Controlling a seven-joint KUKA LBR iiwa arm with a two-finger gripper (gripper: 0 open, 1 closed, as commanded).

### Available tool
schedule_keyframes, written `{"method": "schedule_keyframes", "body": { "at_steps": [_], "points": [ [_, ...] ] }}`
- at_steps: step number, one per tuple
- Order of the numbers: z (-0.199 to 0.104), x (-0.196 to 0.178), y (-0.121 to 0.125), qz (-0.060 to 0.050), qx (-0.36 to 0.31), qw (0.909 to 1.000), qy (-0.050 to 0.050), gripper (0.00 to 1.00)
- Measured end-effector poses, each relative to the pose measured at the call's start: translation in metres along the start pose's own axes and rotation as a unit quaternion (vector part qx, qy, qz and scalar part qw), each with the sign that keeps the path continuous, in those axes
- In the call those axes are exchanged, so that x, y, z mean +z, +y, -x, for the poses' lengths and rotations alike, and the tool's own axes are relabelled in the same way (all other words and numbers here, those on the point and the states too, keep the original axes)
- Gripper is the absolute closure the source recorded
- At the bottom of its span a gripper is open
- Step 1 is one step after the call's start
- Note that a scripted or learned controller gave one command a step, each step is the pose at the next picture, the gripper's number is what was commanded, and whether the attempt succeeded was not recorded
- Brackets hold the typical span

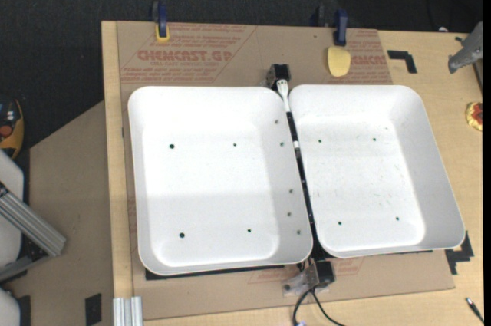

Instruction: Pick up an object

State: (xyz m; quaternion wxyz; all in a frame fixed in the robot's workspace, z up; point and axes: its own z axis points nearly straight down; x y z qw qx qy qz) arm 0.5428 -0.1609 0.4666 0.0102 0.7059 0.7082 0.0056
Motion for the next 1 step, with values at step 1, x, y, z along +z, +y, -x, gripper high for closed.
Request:
{"method": "schedule_keyframes", "body": {
  "at_steps": [1],
  "points": [
    [0.0003, -0.0002, -0.0002, -0.008, 0.001, 1.0, 0.001, 1.0]
  ]
}}
